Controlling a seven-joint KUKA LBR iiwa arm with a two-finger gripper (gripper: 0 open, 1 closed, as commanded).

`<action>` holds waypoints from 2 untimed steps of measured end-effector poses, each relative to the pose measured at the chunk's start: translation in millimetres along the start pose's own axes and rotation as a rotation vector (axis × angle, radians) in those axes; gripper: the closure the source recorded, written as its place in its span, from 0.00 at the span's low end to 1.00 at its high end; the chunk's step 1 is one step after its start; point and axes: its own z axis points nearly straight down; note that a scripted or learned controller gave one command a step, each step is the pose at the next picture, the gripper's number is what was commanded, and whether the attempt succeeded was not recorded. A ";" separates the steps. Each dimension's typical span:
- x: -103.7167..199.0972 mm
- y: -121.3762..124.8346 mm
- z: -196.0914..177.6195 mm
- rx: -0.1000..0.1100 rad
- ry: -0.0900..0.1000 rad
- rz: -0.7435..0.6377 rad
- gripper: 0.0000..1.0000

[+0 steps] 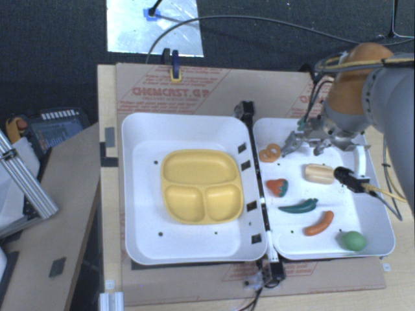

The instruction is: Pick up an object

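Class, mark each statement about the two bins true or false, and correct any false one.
1. The yellow divided tray lies in the left bin. True.
2. The pretzel lies in the left bin. False: it lies in the right bin, near the divider.
3. The green ball sits in the right bin's near right corner. True.
4. The green pepper rests on the tray. False: it lies in the right bin, between the bread roll and the sausage.

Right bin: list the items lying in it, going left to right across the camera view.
Pretzel → strawberry → green pepper → bun, sausage (these two sit about level) → lime.
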 end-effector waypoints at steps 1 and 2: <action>-0.9 1.6 -14.5 -0.006 -0.002 -0.001 1.00; -1.9 12.7 -73.0 -0.009 -0.002 0.001 1.00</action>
